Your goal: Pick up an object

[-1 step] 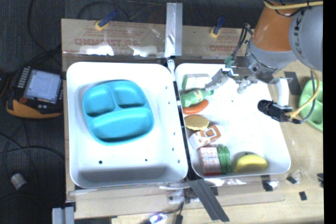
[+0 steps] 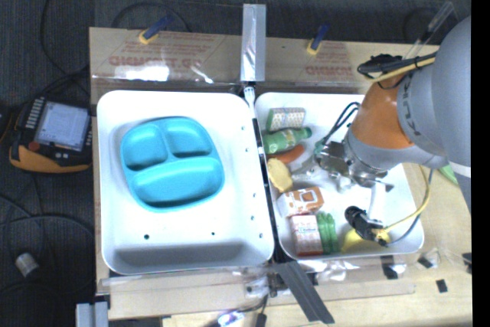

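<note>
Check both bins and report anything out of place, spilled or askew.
Nothing looks spilled or broken. The blue tray lies slightly askew in the left bin. In the right bin, the items are heaped along its left side, beside the gripper.

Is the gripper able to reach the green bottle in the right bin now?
Probably yes. The green bottle lies uncovered near the right bin's left wall, and the gripper is just beside it, with nothing between them.
</note>
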`<state>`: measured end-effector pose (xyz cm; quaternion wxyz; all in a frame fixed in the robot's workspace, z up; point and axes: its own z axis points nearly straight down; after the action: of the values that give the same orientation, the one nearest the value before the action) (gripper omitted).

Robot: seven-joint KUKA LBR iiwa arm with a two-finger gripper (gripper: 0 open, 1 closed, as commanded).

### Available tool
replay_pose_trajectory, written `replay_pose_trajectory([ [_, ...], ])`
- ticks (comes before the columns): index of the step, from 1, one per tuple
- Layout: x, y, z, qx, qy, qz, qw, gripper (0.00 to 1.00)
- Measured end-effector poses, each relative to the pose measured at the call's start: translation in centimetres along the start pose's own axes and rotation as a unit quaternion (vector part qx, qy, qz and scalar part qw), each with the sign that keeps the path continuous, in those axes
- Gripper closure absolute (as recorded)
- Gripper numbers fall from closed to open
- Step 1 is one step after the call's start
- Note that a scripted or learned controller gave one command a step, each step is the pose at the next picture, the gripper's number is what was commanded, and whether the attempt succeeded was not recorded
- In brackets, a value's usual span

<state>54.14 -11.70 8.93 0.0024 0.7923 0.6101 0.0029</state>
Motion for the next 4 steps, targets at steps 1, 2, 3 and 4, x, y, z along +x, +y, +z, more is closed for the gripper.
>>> replay_pose_trajectory([
  [1,-1.1,-5.8,-5.7,0.007,-0.003,0.256,0.9667,0.00],
  [2,-4.5,-4.7,-18.4,0.004,-0.006,0.528,0.8494,0.00],
  [3,4.8,-6.6,-9.3,0.006,-0.006,0.526,0.8501,0.00],
  [4,4.7,-6.7,-10.0,0.008,-0.009,0.526,0.8502,1.00],
])
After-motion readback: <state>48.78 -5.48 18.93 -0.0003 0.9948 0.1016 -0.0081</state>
